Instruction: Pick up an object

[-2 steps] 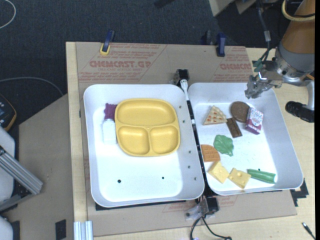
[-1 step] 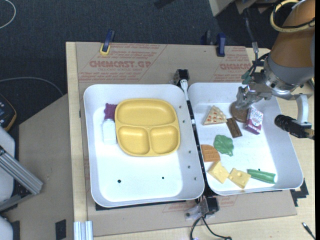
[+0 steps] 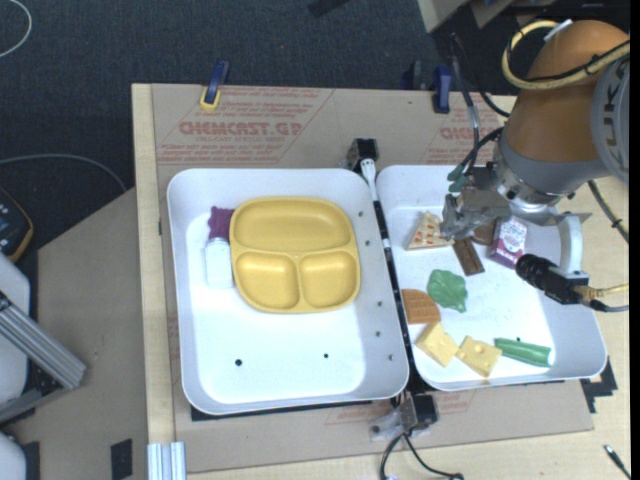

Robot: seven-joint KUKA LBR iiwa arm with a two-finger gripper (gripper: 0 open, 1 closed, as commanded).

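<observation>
gripper (image 3: pixel 462 226) low over right bin (image 3: pixel 570 363), beside waffle slice (image 3: pixel 425 232)

Bright, even overhead light; soft shadows, mild glare on white bins (image 3: pixel 190 268)

Brown bar (image 3: pixel 467 256) flat in right bin (image 3: pixel 590 343)

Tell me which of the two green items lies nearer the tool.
The rounded leafy green piece; the long green one lies farther from the tool, by the bin's near edge.
</observation>
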